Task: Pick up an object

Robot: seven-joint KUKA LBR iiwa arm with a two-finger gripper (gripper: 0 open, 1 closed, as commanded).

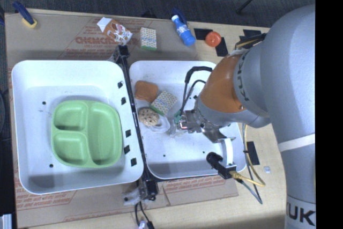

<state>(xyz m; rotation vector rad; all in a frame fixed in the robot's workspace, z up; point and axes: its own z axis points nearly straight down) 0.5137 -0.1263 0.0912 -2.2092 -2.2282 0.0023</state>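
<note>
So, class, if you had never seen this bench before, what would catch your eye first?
The big grey arm with its orange band reaches from the right over the right bin. The green divided tray lies in the left bin. A brown bun and small packets sit near the right bin's left side.

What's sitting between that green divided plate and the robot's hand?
In the camera view, a round cookie lies between the green plate and the gripper, past the bins' shared rims.

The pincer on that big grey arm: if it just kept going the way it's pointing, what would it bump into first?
The pincer points down and left in the right bin. Going on, it would probably meet the clear-wrapped round cookie first, though depth is hard to judge from above.
</note>
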